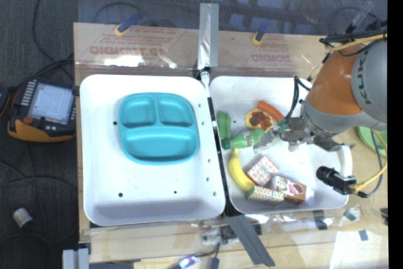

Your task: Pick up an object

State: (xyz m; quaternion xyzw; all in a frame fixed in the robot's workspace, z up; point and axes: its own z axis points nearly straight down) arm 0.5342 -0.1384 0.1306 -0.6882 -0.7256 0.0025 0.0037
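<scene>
At the left of the table point(85, 50), a shallow white bin point(101, 198) is holding a turquoise divided plate point(158, 128), which is lying flat toward the bin's far side. Right of it, touching along a shared middle edge, the second white bin point(324, 198) is carrying a scatter of toy food. A green vegetable piece point(223, 128) is lying along that bin's left wall, with a yellow banana point(238, 174) nearer the camera just below it. Further right, a round pizza-like piece point(257, 118) and an orange-red carrot shape point(271, 111) are sitting side by side toward the far side. Near the front, a small red-and-white checked box point(262, 170) is leaning against two other printed cartons point(280, 191), the three touching in a cluster. The claw point(269, 138) is hanging over the middle of the right bin, between the pizza piece above and the checked box below, close to both; whether its tips are spread or pressed together cannot be told, and nothing is visibly caught in it. The grey arm with its orange band point(337, 88) is reaching in from the right.
</scene>
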